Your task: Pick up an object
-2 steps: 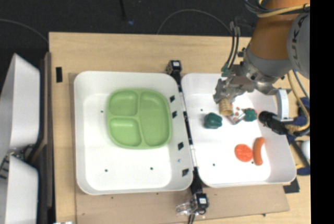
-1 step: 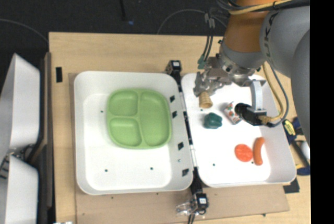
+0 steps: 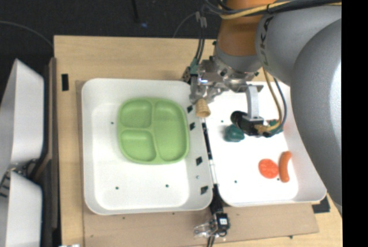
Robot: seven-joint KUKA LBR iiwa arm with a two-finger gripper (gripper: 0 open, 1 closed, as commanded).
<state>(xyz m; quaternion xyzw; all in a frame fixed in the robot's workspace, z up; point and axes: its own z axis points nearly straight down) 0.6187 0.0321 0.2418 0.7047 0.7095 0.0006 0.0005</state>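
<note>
The tool (image 3: pixel 200 96) hangs over the far end of the ridge where the two bins meet. Whether it is wide or narrow cannot be told from here. A small tan cork-like piece (image 3: pixel 202 108) sits right at its tip, and any grip on it is unclear. In the right bin (image 3: pixel 247 189) lie a teal lump (image 3: pixel 234 135), an orange round piece (image 3: pixel 267 168) and an orange sausage shape (image 3: pixel 284 166). The left bin (image 3: pixel 100 185) holds a green divided plate (image 3: pixel 153 129). Both bins rest on the wooden bench (image 3: pixel 69 59).

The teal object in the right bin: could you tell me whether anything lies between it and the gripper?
Nothing visible does. The gripper hangs over the bins' shared edge with a small tan piece at its tip, and bare white bin floor separates it from the teal object.
</note>
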